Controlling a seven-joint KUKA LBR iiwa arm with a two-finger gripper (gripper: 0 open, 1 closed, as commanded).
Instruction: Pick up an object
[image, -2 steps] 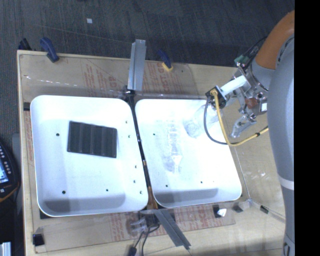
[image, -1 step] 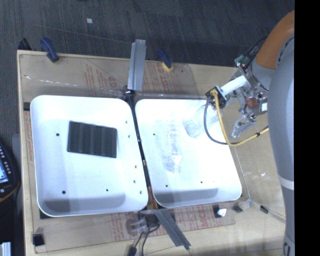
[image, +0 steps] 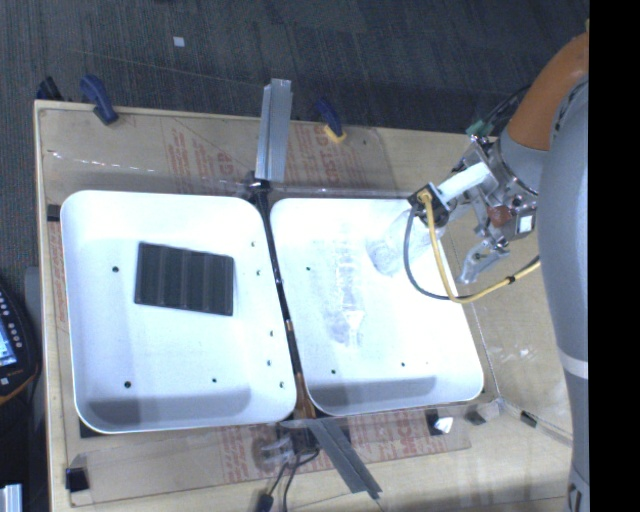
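The gripper (image: 480, 262) hangs at about 3 o'clock, over the right rim of the right bin (image: 455, 385); whether it is wide or narrow I cannot tell. A dark ribbed pad (image: 185, 279) lies flat in the left bin (image: 90, 400), at about 9 o'clock, well apart from the gripper.

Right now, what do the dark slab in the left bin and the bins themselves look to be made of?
The slab looks like matte dark grey foam or rubber: no glare, with faint ribs running across it; which of the two I cannot tell. The bins look like smooth white moulded plastic: rounded corners, a soft sheen, and small holes in the floors.
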